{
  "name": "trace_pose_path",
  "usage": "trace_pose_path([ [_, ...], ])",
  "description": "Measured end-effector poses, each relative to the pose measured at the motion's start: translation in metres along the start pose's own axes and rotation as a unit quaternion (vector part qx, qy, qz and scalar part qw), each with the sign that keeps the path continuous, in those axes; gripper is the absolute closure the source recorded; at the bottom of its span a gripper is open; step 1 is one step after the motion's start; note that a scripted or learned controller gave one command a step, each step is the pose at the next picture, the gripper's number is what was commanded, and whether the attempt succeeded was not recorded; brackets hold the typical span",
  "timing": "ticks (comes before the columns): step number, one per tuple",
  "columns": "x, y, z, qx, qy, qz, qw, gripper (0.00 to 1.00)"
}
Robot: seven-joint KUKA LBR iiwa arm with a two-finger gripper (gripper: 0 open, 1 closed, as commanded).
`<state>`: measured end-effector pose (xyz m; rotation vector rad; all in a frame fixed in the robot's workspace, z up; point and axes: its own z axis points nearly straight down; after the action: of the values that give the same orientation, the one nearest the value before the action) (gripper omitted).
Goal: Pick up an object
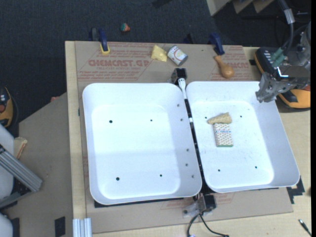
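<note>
While two shallow bins of smooth white plastic are lying side by side on the counter, the right bin is holding both loose things. A small tan, tapered piece, rough-looking like bread or pastry, is lying near the bin's middle, and a flat rectangular packet with a fine checked print is sitting just below it, the two touching or nearly so; any writing on the packet is too small to read. The left bin is showing four dark dots on its floor. The end effector is hovering at the right bin's upper right corner, metal and dark, well apart from both things; whether its fingers are open or closed cannot be told, and nothing is visible between them. Behind the bins, a brown cardboard sheet is showing red printed letters reading "CHEMCAST", and on it are resting a yellow wedge, a small white box and a wooden pear-shaped piece.
</note>
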<state>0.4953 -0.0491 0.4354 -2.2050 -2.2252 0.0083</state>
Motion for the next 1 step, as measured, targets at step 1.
trace_pose_path([
  [1,-0.1526,-0.0069,-0.0389,-0.008,-0.005,0.012,0.9999,1.00],
])
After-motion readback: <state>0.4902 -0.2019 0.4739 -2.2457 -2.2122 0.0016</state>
